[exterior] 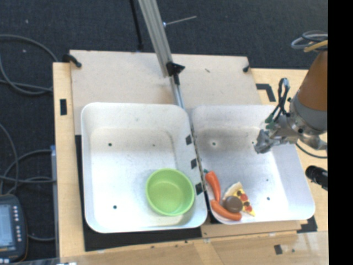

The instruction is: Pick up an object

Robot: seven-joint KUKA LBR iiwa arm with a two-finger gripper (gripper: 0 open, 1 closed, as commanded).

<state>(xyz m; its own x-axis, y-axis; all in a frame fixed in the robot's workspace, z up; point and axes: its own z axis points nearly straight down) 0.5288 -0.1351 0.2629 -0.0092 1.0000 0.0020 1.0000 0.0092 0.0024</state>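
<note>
Nearest the camera, along the front edge of the desk [138, 247], sit the front rims of two shallow white bins side by side. Inside the left bin [110, 131], a green bowl [170, 191] stands upright in the front right corner, close to the wall shared with its neighbour; the back and left of that bin's floor are bare white.

Objects in the right bin [287, 186] are bunched in its front left corner. An orange carrot [213, 184] lies along the dividing wall, a second orange piece [225, 210] lies across the front, and a dark round item [233, 203] rests on a yellow wedge that looks like a toy pizza slice [241, 195]. These pieces touch or overlap one another and press against the bin's corner walls, so little room shows on their left and front sides; the open side is to their right and rear.

From the right, the grey arm with its orange band [315, 87] reaches over the right bin's back right part. Its gripper [263, 142] hangs above bare bin floor, well apart from the cluster and behind it. Whether the fingers are spread or closed I cannot tell, and nothing shows between them.

A slanted metal pole [157, 32] runs from the top of the view down to the rear of the wall between the bins. Black cables [16, 76] trail on the dark floor at left.
</note>
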